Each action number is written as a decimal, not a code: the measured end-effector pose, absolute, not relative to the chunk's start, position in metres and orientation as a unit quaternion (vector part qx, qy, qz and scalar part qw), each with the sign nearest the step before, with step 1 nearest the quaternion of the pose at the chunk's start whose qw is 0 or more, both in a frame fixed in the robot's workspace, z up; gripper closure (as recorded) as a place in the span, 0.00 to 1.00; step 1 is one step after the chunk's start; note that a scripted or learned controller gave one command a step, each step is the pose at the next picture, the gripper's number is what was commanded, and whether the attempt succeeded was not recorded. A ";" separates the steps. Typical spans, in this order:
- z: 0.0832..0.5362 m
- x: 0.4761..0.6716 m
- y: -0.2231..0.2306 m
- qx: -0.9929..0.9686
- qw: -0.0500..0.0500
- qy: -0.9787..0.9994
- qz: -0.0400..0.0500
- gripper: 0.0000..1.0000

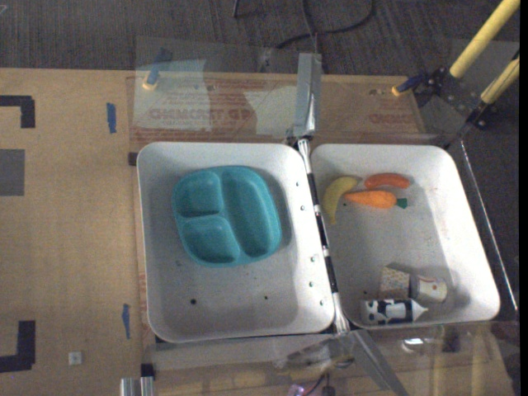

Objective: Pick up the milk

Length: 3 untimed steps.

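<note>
The milk (394, 310) is a small white carton with black cow patches. It lies on its side against the front wall of the right bin (462, 221), near that bin's front left corner. Nothing covers it.
Just behind the milk lie a small patterned box (394, 281) and a white cup-like item (431, 288). At the right bin's back left are a banana (335, 195), a carrot (375, 199) and an orange sausage (386, 180). A teal divided plate (227, 214) rests in the left bin (165, 295).
</note>
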<state>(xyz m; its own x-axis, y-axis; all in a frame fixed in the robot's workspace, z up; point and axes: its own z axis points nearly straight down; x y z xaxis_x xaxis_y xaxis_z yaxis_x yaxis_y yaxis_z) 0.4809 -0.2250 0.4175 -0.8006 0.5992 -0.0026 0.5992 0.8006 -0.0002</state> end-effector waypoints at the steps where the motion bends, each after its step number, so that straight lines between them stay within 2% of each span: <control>1: 0.435 0.481 -0.225 0.449 0.002 0.893 -0.001 0.00; 2: 0.278 0.481 -0.223 0.537 0.000 0.844 0.000 0.00; 3: 0.274 0.480 -0.223 0.588 -0.001 0.809 0.000 0.00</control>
